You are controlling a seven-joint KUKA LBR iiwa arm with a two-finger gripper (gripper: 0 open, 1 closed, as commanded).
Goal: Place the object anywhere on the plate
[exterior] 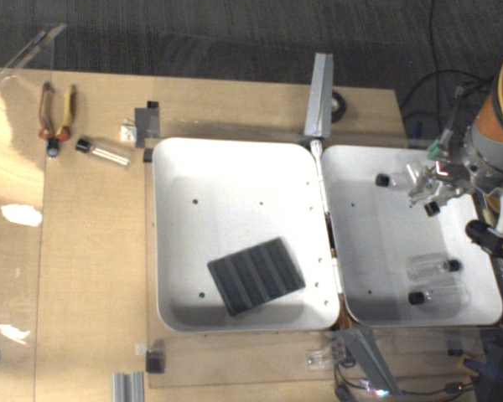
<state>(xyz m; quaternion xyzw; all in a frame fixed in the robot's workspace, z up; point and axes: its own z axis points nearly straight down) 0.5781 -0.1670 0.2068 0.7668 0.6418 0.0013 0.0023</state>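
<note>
The pincer (427, 193) is seen over the back half of the right bin (486, 312), hung from the grey arm (495, 153) with its orange band. Whether it is released or clenched cannot be told (metal parts blur together at this size). A small black cap (431, 208) is seen just below it; whether that cap is gripped or lying on the bin floor cannot be told.

The task's thing is judged to be one of the small capped vials in the right bin. An upper vial (432, 266) and a lower vial (436, 296) lie on their sides near the front, close together, both well apart from the pincer. A small black piece (382, 179) sits at the back left of that bin.

The plate (256, 275) is taken to be the dark ribbed slab lying at a slant in the front part of the left bin (235, 166), nothing on it.

Handling, as a judgement: the vials are expected to be light, stiff, smooth and round, so rolling and slipping are likely. Hold is best taken across the clear body near the middle, jaws square to the long axis. The cap end is a poorer hold (short and narrow). The ribs may check rolling once a vial is set down.

On the desk (84, 266), pliers (55, 115) and a loose vial (107, 151) are noted, not involved.
</note>
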